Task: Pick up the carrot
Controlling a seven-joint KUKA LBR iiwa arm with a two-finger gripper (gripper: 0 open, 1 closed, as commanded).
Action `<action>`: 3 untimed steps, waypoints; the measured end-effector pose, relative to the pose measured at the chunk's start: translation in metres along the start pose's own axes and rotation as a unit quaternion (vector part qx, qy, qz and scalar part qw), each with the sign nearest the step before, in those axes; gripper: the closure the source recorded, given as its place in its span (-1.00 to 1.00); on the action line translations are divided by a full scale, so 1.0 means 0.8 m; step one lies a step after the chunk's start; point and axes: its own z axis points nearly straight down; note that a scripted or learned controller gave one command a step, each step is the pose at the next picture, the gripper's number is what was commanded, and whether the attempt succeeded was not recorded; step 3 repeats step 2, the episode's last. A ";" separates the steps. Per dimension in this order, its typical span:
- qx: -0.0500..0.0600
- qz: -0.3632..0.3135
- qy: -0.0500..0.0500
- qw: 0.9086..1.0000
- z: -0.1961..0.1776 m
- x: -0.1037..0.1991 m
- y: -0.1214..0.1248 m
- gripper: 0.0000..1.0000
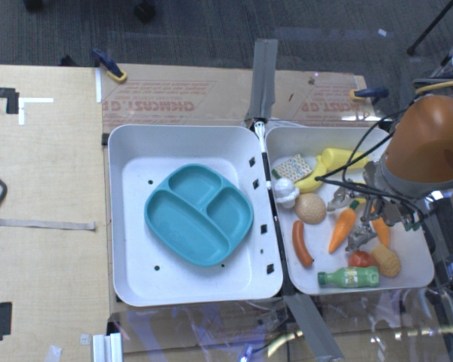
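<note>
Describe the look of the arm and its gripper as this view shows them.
The arm ends in a rounded orange band over a grey wrist section. Thin black cables run across and off it toward the yellow banana-shaped toy. Below hangs the metal, silver-grey gripper, cluttered with small brackets and wires.

**Colours in the Two Bins**

Both bins (121,202) are white. The plate (199,215) is blue-green. The carrot (341,230) is orange. The bottle (349,278) is green. The banana (328,166) is yellow. The sausage (302,243) is red-orange. The egg (311,208) is tan. The arm's band (434,138) is orange.
</note>
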 end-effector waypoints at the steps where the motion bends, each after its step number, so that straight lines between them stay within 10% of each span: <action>1: 0.002 -0.002 -0.003 1.000 -0.013 -0.004 0.000 1.00; 2: 0.000 0.018 -0.001 1.000 -0.137 -0.037 0.044 1.00; 3: 0.000 0.018 -0.001 1.000 -0.137 -0.037 0.044 1.00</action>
